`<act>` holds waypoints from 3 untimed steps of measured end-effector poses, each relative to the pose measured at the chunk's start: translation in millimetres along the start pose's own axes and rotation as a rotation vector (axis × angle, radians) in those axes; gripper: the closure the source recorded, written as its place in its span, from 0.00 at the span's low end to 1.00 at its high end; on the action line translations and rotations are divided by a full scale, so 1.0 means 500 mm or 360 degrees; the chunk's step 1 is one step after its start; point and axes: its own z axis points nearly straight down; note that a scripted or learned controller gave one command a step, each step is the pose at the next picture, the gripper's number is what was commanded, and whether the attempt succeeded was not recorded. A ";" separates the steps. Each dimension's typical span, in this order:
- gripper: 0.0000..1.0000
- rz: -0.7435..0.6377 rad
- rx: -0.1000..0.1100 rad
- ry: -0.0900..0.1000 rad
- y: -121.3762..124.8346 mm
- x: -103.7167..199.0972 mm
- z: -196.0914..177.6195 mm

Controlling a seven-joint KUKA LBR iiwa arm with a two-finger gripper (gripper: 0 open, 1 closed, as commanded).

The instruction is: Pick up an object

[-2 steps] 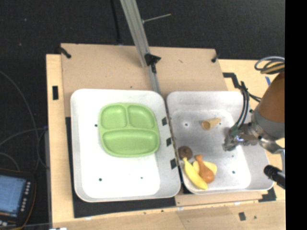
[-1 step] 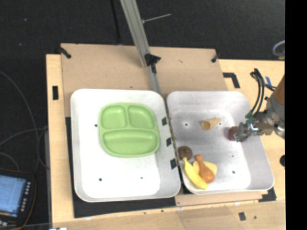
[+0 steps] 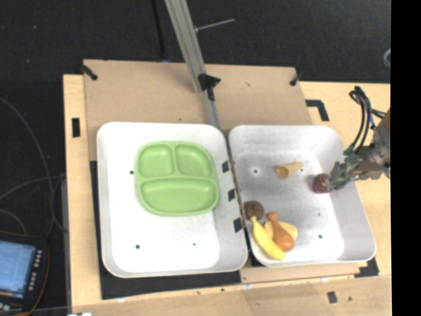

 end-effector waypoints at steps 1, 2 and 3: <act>1.00 -0.0004 0.0005 0.0003 0.022 0.092 0.024; 1.00 -0.0007 0.0003 0.0005 0.046 0.202 0.009; 1.00 -0.0004 0.0006 0.0003 0.077 0.292 0.024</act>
